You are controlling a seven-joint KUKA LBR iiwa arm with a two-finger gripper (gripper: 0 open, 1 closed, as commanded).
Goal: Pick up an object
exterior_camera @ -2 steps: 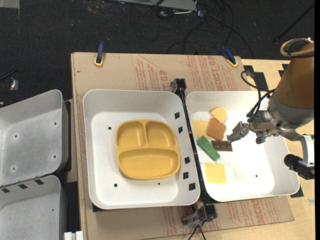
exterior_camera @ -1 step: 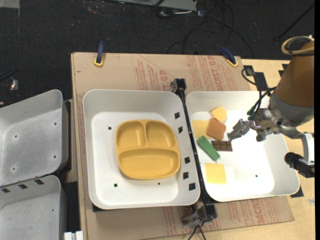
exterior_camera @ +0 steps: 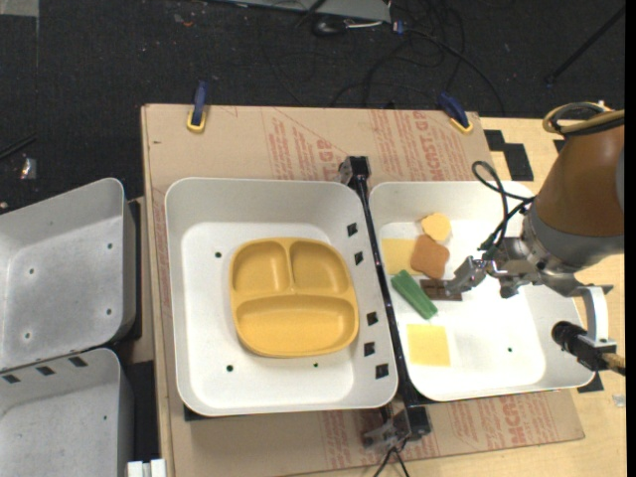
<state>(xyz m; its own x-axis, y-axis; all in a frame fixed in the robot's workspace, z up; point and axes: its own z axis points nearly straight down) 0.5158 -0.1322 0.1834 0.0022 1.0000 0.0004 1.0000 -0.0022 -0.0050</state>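
a: where's the hand (exterior_camera: 459,282) right now?

b: low in the right bin (exterior_camera: 517,361), reaching in from the right. i can't tell whether it's open or closed from this slant.

a: and what's nearest to it?

b: the brown block (exterior_camera: 429,257), just to its left and a touch farther up the bin. a small dark piece (exterior_camera: 434,288) lies right at its tip.

a: the others?

b: the green stick (exterior_camera: 412,294) lies farther left, its long axis running diagonally from upper left to lower right. the orange piece (exterior_camera: 435,228) sits behind the brown block, the yellow square (exterior_camera: 428,345) nearer the front. the yellow divided tray (exterior_camera: 294,298) is in the left bin (exterior_camera: 189,266), well apart.
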